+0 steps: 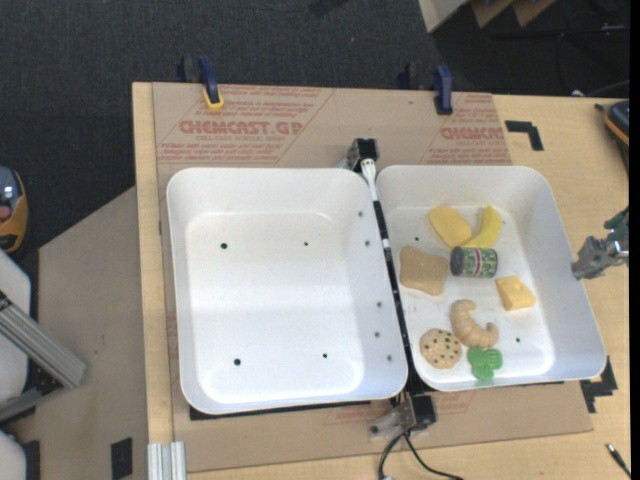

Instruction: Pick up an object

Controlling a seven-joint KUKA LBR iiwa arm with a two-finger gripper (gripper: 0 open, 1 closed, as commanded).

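From the overhead camera, the gripper (598, 258) is sitting out at the far right, just off the outer rim of the right bin (570, 298), low and half cut off by the frame edge. Whether it is apart or together I cannot tell from here; nothing shows between it.

Take the green can (474, 262) as the marker. It lies on its side near the middle of that bin. Just behind it, a yellow slab (449, 225) and a banana (488, 227). On the side away from the arm, touching or nearly so, a tan bread slice (423, 271). Towards the arm and a little nearer us, a cheese wedge (516, 293). Nearer us again, a croissant (472, 322), a cookie (440, 347) and a green lump (484, 364).

My call: nothing is picked yet. The cheese wedge looks the cleanest target, standing apart from its neighbours, so come straight down over it. The can would likely roll.
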